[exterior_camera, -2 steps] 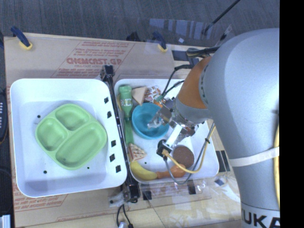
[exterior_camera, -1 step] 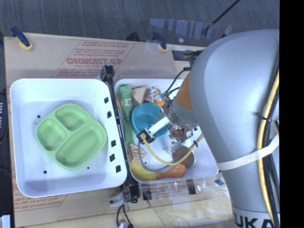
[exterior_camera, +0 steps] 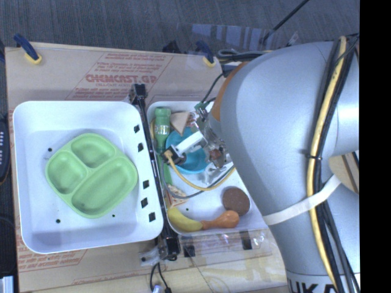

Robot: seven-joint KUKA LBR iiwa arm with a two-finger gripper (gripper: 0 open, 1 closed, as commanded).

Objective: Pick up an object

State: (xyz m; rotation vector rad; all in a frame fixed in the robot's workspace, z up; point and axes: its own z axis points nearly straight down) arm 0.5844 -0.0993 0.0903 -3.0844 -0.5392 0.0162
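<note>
The grey arm (exterior_camera: 287, 145) reaches into the right bin (exterior_camera: 256, 221) at frame centre, its claw (exterior_camera: 204, 145), grip state indiscernible, over a blue bowl (exterior_camera: 189, 157) beside a green bottle (exterior_camera: 162, 127); approach step, a sure closure comes next.

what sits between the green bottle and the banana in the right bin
In the camera view, the blue bowl lies between the green bottle and the banana.

Green three-compartment plastic tray (exterior_camera: 91, 174) inside left white bin (exterior_camera: 24, 163), right white bin (exterior_camera: 253, 224) beside it holding green bottle (exterior_camera: 162, 127) at far left, blue bowl (exterior_camera: 190, 157) centrally, brown round object (exterior_camera: 236, 199) near right, yellow banana (exterior_camera: 183, 222) at near edge, grey robot arm (exterior_camera: 287, 139) overhanging from right
</note>
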